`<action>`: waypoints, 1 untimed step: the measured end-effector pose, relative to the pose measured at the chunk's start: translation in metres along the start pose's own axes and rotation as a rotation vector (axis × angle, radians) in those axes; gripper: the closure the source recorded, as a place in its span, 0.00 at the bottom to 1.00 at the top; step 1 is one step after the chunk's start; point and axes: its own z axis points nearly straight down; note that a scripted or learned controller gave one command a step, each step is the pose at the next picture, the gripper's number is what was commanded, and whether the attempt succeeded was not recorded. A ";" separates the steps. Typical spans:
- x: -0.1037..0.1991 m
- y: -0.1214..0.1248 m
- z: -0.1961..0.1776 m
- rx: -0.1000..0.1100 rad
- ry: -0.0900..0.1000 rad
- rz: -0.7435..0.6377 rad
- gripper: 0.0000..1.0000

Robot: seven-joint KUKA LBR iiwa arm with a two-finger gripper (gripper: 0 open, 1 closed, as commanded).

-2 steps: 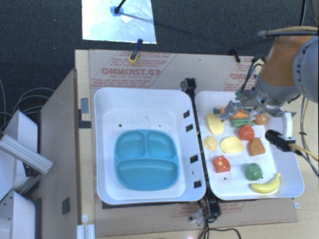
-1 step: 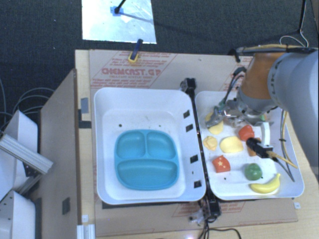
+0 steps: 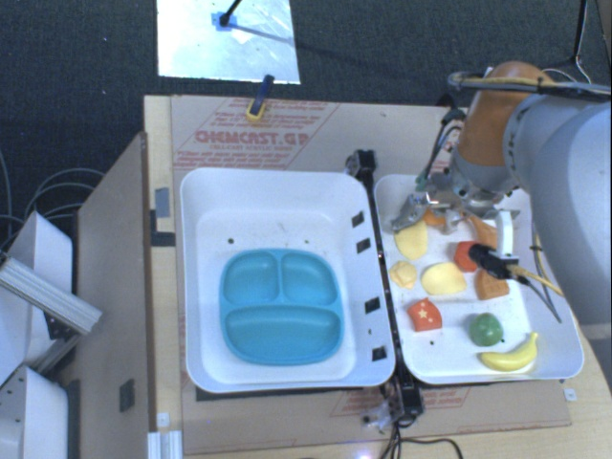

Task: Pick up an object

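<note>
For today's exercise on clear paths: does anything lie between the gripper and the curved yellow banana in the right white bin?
Yes. The gripper sits at the bin's far left; the banana lies at its near edge. Between them lie a pale yellow piece, a red piece and a green round fruit.

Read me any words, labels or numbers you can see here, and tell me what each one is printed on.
"CHEMCAST GP" in red, printed on the brown protective sheet covering the bench, behind the left bin.
Smaller red lines above and below that word: too blurred to read.
Faint red print on the sheet's front edge below the bins: unreadable.
</note>
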 end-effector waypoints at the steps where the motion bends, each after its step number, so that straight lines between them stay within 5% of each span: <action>1: -0.003 -0.002 -0.009 -0.002 -0.007 -0.002 1.00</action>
